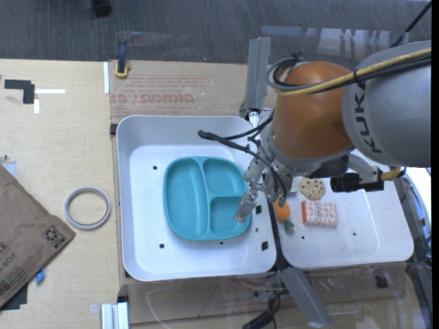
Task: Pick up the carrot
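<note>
**A:** Start at the gripper [245,208]. What are the jaws doing?

**B:** I cannot tell how they stand. The tip hangs low over the right edge of the teal divided plate [199,197] in the left bin [134,184], over its lower right compartment. Nothing shows between them, so I would not call anything held.

**A:** And the carrot?

**B:** The carrot [282,211] lies just beside the inner left edge of the right bin [384,245], near the wall the two bins share. So it sits just across that wall from the gripper, on its right.

**A:** Which step is this, then?

**B:** In my judgement the approach; the grasp is not yet made. The next move calls for shifting the tip right, across the dividing wall, then coming down over the carrot without clipping the bin's edge.

**A:** How does it look?

**B:** Small, orange, with a bit of green at its lower end. Part of it is hidden by the wrist. A cookie [312,188] and a pink-and-white packet [320,214] lie near its right.
</note>
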`<action>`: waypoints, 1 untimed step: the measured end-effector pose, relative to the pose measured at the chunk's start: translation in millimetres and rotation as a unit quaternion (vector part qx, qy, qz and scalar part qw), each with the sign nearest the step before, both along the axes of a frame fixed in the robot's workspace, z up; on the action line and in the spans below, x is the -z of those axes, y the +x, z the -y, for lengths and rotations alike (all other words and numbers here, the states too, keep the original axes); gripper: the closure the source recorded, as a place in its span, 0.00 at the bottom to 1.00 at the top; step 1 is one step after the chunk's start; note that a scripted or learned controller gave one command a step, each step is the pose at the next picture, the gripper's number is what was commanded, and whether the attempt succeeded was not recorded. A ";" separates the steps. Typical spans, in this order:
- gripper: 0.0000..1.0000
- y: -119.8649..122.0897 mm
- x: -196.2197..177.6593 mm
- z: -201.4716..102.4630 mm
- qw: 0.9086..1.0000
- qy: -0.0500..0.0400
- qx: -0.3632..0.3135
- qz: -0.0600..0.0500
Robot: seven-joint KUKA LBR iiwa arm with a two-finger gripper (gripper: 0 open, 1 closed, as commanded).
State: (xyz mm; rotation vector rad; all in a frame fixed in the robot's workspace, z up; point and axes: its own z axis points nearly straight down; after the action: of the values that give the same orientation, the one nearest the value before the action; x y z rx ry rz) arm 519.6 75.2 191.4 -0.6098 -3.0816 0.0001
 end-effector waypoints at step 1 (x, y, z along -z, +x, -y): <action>0.00 -23.9 -119.6 32.9 0.993 0.000 0.115 0.001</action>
State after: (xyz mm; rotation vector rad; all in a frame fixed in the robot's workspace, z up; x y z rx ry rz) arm 495.7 42.3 311.0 -0.9607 -2.9939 0.0006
